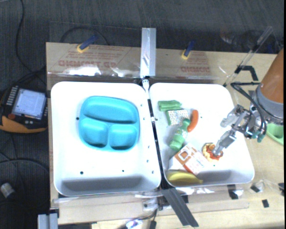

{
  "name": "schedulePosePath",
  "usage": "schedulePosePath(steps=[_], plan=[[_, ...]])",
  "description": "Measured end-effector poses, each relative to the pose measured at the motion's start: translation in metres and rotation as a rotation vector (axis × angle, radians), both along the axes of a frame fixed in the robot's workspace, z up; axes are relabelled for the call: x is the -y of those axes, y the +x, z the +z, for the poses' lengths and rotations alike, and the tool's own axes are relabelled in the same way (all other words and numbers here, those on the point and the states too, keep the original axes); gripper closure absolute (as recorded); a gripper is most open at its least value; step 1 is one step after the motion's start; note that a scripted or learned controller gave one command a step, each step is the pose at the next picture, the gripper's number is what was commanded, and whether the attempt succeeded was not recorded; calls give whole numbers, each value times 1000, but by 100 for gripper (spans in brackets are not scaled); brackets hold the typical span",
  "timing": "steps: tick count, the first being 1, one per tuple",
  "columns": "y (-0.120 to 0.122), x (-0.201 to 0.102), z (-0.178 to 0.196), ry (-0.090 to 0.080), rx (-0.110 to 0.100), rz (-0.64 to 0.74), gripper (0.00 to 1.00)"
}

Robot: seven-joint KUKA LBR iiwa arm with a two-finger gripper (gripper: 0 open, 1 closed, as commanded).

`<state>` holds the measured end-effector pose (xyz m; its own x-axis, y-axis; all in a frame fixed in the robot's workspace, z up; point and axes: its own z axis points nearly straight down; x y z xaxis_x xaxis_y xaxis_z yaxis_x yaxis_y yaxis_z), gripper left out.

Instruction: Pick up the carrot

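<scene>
The carrot [194, 120], small, orange and slender, lies flat and slightly tilted from vertical on the floor of the right bin [229, 99], in its upper middle, untouched by any finger.

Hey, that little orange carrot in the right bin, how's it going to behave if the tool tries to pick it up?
The carrot looks smooth and glossy, probably a stiff plastic toy, so it may slip. Its rounded, tapered shape suggests that it could roll if nudged. It lies close beside the green bottle, which may crowd the tool, now over a red and yellow item.
</scene>
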<state>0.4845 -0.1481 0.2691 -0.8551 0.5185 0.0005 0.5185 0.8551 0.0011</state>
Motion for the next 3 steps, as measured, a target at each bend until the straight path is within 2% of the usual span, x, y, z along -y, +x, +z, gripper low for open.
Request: schedulePosePath(steps=[1,2,3], plan=[[72,-10,-7,0,2,19,0],[32,-17,-55,0,-1,-81,0],[116,-41,-71,-3,1,63,0]])
